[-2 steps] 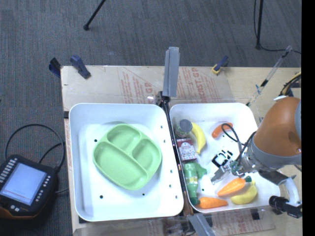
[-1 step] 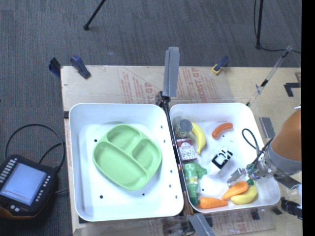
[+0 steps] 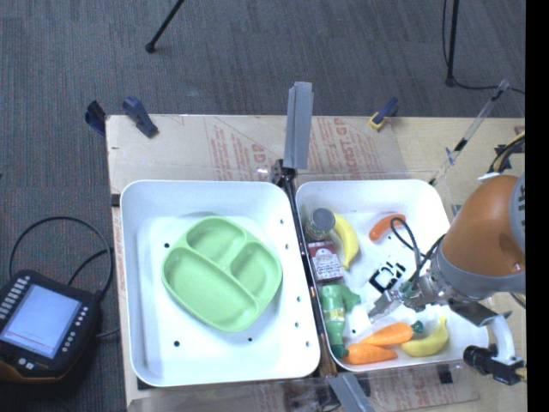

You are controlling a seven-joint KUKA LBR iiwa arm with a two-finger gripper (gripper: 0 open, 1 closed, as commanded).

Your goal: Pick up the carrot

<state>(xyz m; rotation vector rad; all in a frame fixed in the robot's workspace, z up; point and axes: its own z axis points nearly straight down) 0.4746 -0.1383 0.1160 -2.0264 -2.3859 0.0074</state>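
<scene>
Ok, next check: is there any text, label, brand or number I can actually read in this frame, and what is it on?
None reads for certain.
Red print on the cardboard sheet under the bins: upside down and blurred, unreadable.
Label on the dark red packet in the right bin: too small to read.
Label on the green bottle: too small to read.
Screen of the handheld pendant on the floor: glare, no legible characters.

Carrot in right bin; plate in left bin.
</scene>
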